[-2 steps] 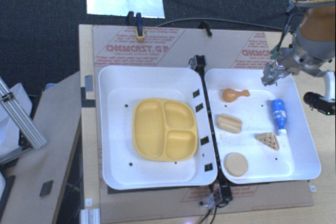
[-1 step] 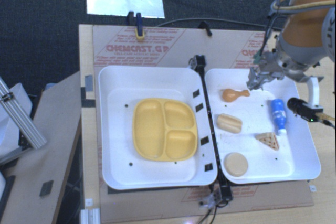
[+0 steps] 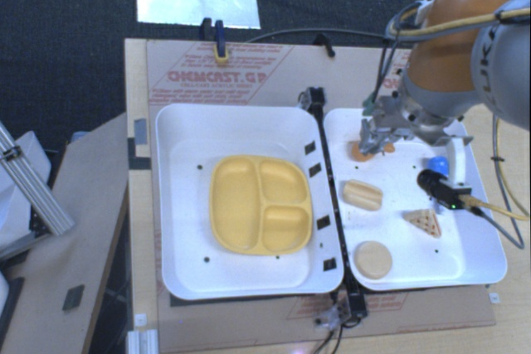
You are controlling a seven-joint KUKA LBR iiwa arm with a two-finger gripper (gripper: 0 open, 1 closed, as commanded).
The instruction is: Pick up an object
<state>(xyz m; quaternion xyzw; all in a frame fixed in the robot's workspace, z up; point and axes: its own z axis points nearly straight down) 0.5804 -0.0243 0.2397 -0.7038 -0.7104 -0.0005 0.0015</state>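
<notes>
My gripper [image 3: 374,142] hangs low over the far left corner of the right bin [image 3: 477,261]. A small orange piece [image 3: 360,152] lies right under it, partly hidden by the gripper; whether it is gripped I cannot make out. Nearer in the same bin lie a tan bread-like block [image 3: 362,195], a round beige disc [image 3: 373,259] and a brown triangular wedge [image 3: 422,221]. A small blue object [image 3: 438,167] sits to the right of the gripper, partly covered by the arm.
The left bin [image 3: 187,137] holds a yellow divided plate [image 3: 260,204]. A black divider [image 3: 325,186] with clips runs between the two bins. The arm's grey and orange body [image 3: 465,37] looms over the right bin's far side.
</notes>
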